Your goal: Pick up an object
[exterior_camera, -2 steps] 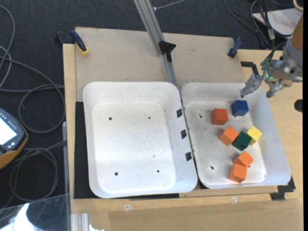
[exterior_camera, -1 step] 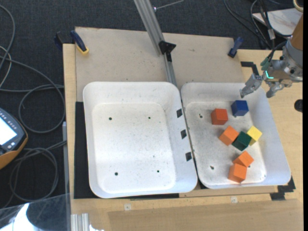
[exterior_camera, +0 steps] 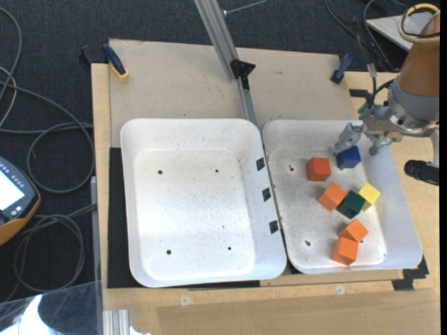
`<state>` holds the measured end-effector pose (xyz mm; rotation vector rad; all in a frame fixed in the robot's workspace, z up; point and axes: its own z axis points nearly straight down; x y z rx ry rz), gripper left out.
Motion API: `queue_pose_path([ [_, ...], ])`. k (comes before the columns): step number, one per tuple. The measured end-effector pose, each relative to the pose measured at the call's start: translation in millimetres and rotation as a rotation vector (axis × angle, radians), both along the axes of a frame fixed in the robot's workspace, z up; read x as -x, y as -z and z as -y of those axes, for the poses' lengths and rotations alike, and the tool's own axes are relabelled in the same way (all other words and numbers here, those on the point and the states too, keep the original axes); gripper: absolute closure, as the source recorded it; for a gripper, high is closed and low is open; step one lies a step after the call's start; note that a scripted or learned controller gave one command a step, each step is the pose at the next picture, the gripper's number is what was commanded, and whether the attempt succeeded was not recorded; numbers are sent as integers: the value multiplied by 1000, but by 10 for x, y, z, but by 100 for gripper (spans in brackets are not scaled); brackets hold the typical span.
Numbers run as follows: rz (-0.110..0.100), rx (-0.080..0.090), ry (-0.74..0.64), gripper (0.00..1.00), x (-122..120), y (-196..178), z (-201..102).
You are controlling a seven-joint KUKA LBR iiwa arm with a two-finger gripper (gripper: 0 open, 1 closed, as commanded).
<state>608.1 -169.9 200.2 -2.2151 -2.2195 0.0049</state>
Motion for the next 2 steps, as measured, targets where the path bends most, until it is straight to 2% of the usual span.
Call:
queue_pose_path([
  [1, 1, 1, 1, 0, -56, 453, 29],
  [2, 11, -4, 1, 0, -90, 911, 7],
])
